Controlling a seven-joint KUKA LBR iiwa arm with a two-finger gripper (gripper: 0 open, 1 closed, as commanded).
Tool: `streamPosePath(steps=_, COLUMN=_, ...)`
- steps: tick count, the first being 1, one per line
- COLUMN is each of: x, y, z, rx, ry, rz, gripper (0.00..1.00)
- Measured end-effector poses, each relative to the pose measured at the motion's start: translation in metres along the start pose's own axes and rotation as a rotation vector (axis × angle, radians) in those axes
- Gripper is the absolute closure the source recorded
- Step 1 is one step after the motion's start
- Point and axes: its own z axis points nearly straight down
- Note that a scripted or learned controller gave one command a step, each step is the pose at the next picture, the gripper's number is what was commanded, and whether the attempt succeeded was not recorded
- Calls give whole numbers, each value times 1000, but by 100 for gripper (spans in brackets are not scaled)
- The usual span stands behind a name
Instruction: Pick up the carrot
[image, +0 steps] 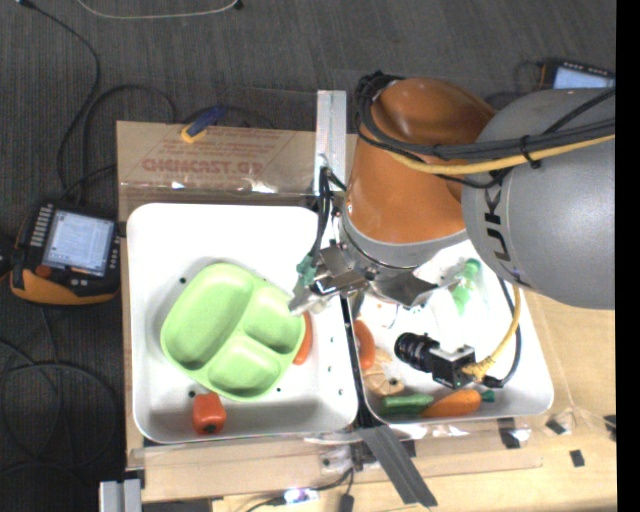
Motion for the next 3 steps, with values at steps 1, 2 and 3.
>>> streamPosePath(steps=1, x=56, y=18, z=53, rx=0, ry=0, rz=-174, gripper=100)
streamPosePath(steps=2, x=12, y=5, z=75, rx=0, ry=0, rz=-264, gripper=100)
streamPosePath(steps=3, x=-77, y=-14, z=63, rx=-2, ry=-2, rz=-317, gripper=100)
